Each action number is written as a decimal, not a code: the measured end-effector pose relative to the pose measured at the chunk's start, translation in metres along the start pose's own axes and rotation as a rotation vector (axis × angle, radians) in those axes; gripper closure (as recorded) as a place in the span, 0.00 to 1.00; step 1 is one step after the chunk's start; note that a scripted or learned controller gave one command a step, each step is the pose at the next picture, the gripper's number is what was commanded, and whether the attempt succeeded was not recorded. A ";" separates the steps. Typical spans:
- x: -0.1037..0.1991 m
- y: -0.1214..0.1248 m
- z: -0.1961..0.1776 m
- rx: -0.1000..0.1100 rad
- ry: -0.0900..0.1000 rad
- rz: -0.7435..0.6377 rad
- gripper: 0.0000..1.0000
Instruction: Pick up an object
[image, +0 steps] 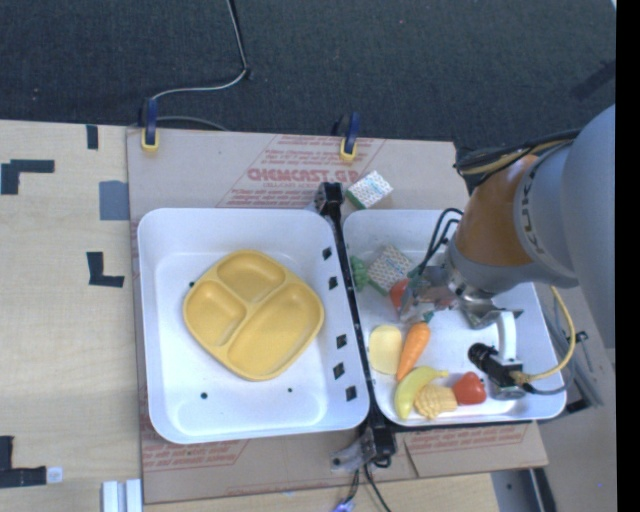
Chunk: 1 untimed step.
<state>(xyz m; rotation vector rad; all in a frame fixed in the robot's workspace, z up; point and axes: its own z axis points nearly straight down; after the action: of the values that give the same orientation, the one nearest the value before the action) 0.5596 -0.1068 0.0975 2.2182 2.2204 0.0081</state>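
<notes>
Left bin (160, 300): a shallow white plastic tray, bearing one yellow three-compartment plastic plate (253, 313) laid flat near its middle.

Cardboard underlay (290, 170): a brown sheet beneath both bins; red print is read as "CHEMCAST GP", upside-down relative to the camera. Further lettering is too small to be read.

Right bin (545, 405): a second shallow white tray, just beside the first, in which the toy foods are gathered toward the left and front.

Pale yellow rounded piece (385, 348): placed at the left wall of the right bin, just beside the carrot.

Orange toy carrot (413, 347): taken as the likeliest object; its long axis runs from upper right to lower left, thick end uppermost, directly below the gripper.

Yellow toy banana (412, 388) and yellow toy corn cob (436, 402): found at the front of the bin, touching each other.

Green-patterned packet (388, 267): lies at the back, up and left of the gripper.

Small red item (399, 293): seen just left of the gripper; contact cannot be told.

Gripper (425, 303): lowered into the right bin above the carrot's thick end; the spread of the jaws cannot be told, and nothing is seen held.

Red toy tomato (469, 388): located front right, well apart from the gripper.
</notes>
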 end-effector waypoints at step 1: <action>0.000 0.000 0.000 0.001 0.000 0.000 0.00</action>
<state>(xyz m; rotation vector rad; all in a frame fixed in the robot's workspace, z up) 0.5593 -0.1067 0.0972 2.2187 2.2210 0.0074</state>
